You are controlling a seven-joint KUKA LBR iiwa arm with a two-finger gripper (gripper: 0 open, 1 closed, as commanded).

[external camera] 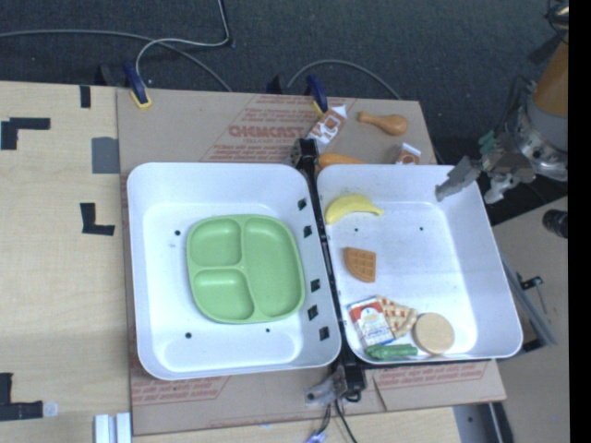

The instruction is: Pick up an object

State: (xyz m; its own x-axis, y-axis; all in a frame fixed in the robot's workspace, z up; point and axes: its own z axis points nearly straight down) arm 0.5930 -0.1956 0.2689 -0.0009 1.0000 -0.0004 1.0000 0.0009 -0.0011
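Note:
The right bin (462, 247) holds a yellow banana (351, 208) near its far left corner and a brown waffle piece (361, 264) in the middle left. Along its near edge lie a red-and-white packet (371, 322), a checked slice (399, 316), a round tan bun (434, 332) and a green pod (391, 350). My gripper (476, 185) hangs over the bin's far right corner, open, with nothing between its fingers. It is well apart from all the objects.
The left bin (157, 210) holds a green divided plate (245, 268). On the cardboard behind the bins lie a toy drumstick (383, 121), a small packet (325, 125) and an orange item (338, 160). Cables run across the dark floor behind the bench.

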